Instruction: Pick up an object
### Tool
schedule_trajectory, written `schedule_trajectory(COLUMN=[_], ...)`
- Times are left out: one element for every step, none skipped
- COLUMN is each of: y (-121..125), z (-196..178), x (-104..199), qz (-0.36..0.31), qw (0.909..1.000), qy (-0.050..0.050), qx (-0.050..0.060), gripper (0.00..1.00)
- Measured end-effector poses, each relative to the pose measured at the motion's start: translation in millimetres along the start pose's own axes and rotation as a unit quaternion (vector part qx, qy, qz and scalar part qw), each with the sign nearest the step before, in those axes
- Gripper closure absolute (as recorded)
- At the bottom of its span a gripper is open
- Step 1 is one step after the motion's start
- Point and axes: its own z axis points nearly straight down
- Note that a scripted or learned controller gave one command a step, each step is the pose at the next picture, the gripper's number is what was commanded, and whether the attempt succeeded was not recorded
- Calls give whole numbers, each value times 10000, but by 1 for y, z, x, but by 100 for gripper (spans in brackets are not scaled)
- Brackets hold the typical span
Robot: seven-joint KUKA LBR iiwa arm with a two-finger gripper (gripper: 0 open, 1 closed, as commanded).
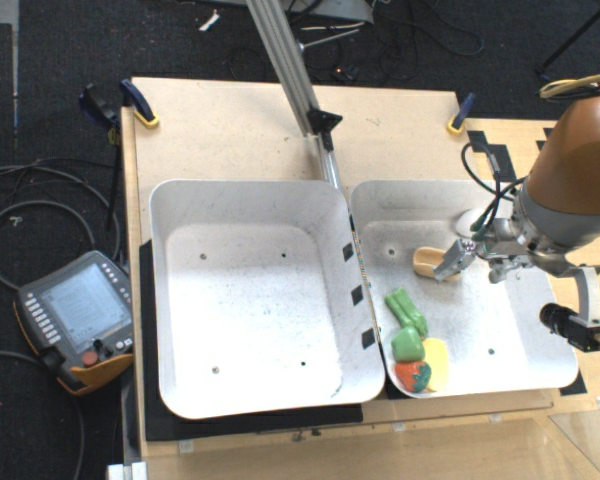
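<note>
Nearest the camera, at the lower edge of the right bin (540, 363), a small heap of toys (417, 360) lies against the front left corner: a green piece on top, a yellow one beside it and a red-orange one at the very front, all touching. Just above them, toward the middle of the frame, a longer green toy (405, 308) lies slanted on the bin floor. Higher still sits a tan block (428, 259), apart from the heap and right at the tip of the gripper (450, 265), which reaches in from the right of the frame below the orange band of the arm (570, 183). The tan block looks like the object being tried for. It seems small, light and stiff, probably wood or hard plastic, with a smooth face that could slide on the white floor if nudged; a hold across its narrower sides would likely be safest. The gripper's tip appears to touch or nearly touch the block's right end, but at this size I cannot tell whether the fingers are spread or closed, nor whether the block sits between them. The left bin (245, 303) takes up the centre of the frame.
</note>
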Motion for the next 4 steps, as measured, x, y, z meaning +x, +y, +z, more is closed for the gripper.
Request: schedule_trajectory(y=[0, 7, 7, 7], z=[0, 55, 108, 96], x=[0, -7, -6, -6], qz=[5, 11, 7, 8], qw=[10000, 10000, 10000, 10000], qy=[-1, 0, -3, -2], qx=[-3, 20, 0, -10], gripper=[0, 0, 0, 100])
